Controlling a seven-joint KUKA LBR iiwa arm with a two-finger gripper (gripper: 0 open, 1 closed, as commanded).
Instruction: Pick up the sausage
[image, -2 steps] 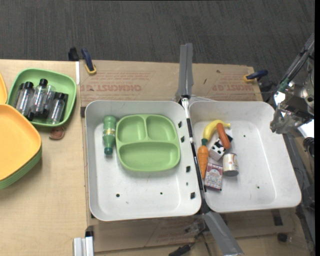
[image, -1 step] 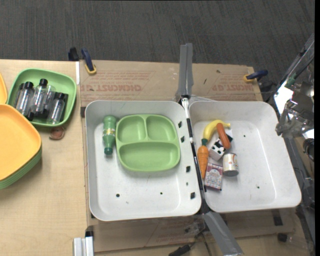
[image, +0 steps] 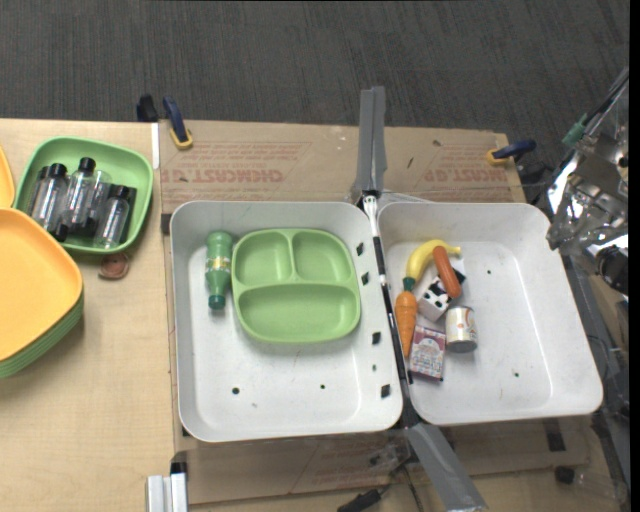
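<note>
Where banana (image: 428, 254) overlaps, sausage (image: 447, 273) partly hides.

Shiny metallic arm (image: 590, 200), dark cables, grey housing

camera view: fixed above bench | slanted downward | frames both white bins (image: 190, 300) wholly
</note>
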